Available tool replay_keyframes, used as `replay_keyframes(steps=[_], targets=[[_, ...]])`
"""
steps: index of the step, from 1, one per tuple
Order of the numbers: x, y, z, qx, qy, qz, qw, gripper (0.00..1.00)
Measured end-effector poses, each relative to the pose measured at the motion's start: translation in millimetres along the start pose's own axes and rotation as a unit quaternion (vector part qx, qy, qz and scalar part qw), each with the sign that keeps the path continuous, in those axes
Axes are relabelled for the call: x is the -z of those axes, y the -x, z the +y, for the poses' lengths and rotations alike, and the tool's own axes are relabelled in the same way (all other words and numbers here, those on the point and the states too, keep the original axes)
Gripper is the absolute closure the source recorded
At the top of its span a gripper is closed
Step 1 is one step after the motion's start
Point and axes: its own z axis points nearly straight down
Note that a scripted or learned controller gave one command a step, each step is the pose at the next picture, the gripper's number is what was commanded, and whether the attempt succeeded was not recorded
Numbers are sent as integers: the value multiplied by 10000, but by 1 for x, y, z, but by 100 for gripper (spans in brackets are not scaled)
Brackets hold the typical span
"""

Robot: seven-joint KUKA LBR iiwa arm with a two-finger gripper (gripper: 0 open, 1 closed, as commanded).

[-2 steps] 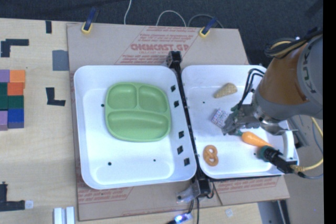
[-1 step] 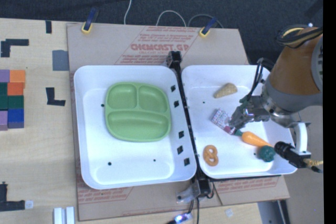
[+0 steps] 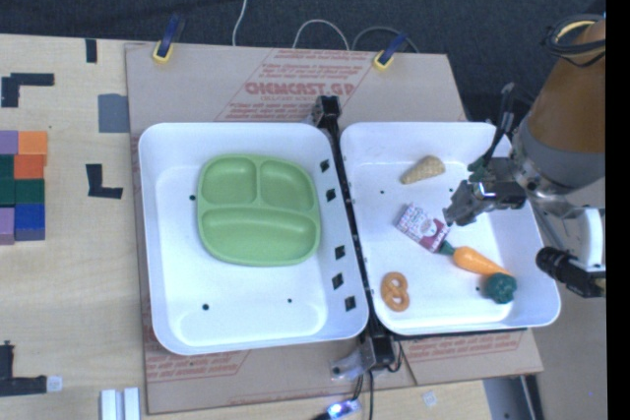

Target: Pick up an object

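Two shallow white plastic bins sit side by side on the bench. The left bin (image 3: 167, 310) holds a pale green divided plastic plate (image 3: 260, 210), lying flat and well apart from my working area. The right bin (image 3: 448, 138) holds the small items, and my arm reaches over its right rim.

My two-finger gripper (image 3: 463, 210) hangs over the right half of the right bin, tilted down and leftward. Whether it is parted or closed I cannot tell at this resolution, and nothing is seen held.

Candidate objects, largest first:
- Orange toy carrot with a dark green leafy top (image 3: 484, 270): lies below and just right of my gripper, near the bin's lower right corner. I judge it light, stiff and smooth, likely to roll; best taken across the thick middle of the orange body.
- Crumpled pink-and-white wrapped packet (image 3: 421, 227): just beside my gripper, to its lower left, nearest of all. I judge it light and soft, yielding under squeeze; take it across its narrow width.
- Tan cone-shaped toy piece (image 3: 422, 169): up and left of the gripper, near. Probably light and rigid, tapering, so grip near the wide end.
- Small orange pretzel-shaped toy (image 3: 395, 290): well apart, lower left. Flat and thin, I judge it awkward to pinch.
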Motion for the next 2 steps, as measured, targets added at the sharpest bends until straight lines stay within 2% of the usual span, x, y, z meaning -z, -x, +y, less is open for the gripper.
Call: replay_keyframes(steps=[2], targets=[[-21,-100,56,20,-29,7,10000,100]])
